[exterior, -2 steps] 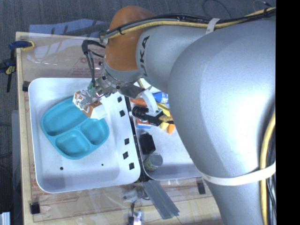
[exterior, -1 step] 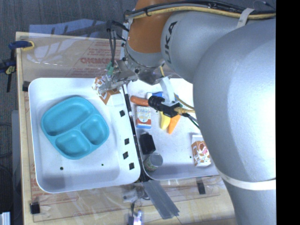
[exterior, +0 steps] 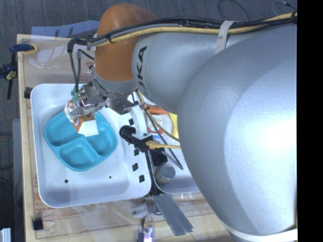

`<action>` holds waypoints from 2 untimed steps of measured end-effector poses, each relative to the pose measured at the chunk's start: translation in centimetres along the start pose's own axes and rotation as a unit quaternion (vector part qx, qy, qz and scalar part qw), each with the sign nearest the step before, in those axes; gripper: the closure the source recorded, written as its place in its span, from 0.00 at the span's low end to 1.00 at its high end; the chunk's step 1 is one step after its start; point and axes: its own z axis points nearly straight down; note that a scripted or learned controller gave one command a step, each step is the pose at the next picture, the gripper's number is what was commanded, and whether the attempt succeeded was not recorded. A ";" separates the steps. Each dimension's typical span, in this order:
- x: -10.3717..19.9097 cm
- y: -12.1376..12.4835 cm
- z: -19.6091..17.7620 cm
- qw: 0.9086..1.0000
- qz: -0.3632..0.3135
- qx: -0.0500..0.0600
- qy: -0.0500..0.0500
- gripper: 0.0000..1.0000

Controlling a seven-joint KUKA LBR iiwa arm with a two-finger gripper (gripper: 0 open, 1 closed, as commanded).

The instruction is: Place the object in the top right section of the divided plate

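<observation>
**While the object hangs over the plate: placement unfinished**

Object, one, orange and white: at the divided plate's upper right section, under the hand. Hand's grip: cannot tell. Release and retreat remain, I judge. Plate: one, blue. White bins: two, left bin bearing the plate.

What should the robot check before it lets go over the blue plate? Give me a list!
1. Blue divided plate lies flat in the left white bin: ok.
2. Gripper is above the plate's upper part: ok.
3. Jaws open or shut: cannot tell.
4. Object with a white and orange part sits under the gripper; whether it is held or already resting on the plate: cannot tell.
5. It is over the top right section exactly: cannot tell.
6. Cables stay clear of the plate: ok.
</observation>
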 end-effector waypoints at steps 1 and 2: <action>2.9 0.1 1.2 1.000 0.029 0.001 0.000 1.00; 1.3 2.5 8.2 1.000 0.031 0.000 -0.001 1.00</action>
